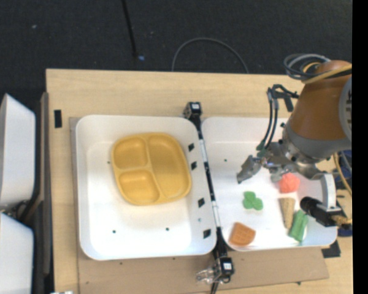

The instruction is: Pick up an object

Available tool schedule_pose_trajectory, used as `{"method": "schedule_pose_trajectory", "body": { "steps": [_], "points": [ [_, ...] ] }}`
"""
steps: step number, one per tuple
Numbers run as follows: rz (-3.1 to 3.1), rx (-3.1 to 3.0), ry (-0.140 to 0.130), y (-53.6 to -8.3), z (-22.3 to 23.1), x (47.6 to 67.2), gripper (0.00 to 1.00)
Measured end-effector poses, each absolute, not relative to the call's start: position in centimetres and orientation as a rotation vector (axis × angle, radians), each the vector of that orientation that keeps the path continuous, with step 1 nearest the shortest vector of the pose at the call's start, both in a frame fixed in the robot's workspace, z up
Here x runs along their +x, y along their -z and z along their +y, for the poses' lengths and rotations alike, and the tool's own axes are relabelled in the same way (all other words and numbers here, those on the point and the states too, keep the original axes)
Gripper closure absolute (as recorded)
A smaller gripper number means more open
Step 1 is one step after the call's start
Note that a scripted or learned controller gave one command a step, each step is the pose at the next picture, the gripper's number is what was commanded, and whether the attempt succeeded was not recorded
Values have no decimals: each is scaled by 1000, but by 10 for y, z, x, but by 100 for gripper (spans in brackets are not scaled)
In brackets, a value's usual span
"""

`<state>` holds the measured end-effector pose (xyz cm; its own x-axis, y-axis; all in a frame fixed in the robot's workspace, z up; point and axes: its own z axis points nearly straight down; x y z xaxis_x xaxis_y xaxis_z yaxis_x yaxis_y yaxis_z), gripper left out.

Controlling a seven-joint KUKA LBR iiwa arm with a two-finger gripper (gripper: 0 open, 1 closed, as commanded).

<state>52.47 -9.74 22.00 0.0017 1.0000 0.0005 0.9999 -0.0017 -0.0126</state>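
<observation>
Beside one tray (151,168) (yellow): five toys (253,201).

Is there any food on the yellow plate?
No, it is empty. The yellow plate shows three bare sections; the toy foods lie in the right bin.

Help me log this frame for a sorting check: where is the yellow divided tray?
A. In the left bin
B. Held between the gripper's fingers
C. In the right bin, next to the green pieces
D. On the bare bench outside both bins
A. The yellow divided tray lies flat inside the left bin, apart from the small items in the right bin, where the gripper is.
</observation>
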Motion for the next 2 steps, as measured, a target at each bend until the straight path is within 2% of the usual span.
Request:
{"method": "schedule_pose_trajectory", "body": {
  "steps": [1,2],
  "points": [
    [-2224,-2221,0,-227,-97,527,0],
    [-2220,-2222,-4,-183,-100,533,0]
  ]
}}
